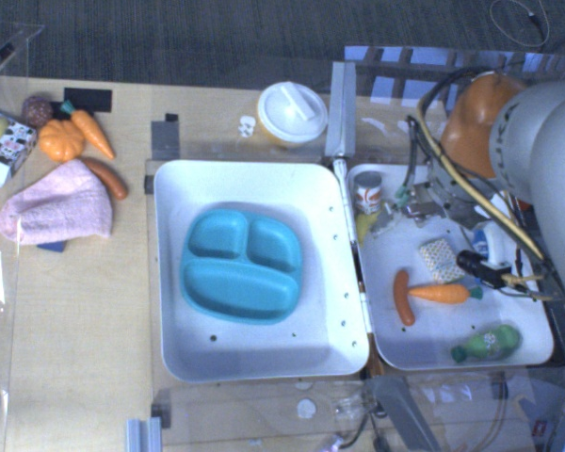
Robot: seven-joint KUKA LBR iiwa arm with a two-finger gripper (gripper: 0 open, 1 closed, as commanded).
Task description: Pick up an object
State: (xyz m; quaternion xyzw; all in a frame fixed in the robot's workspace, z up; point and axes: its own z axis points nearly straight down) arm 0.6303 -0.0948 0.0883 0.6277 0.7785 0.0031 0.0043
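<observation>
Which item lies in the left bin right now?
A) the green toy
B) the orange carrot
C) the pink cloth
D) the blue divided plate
D: the blue divided plate sits alone in the left bin, while the carrot and green toy lie in the right bin and the pink cloth is out on the bench.

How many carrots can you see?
2. One carrot lies on the bench at the far left, beside a small pumpkin. The other lies in the right bin. The arm may hide more.
</observation>
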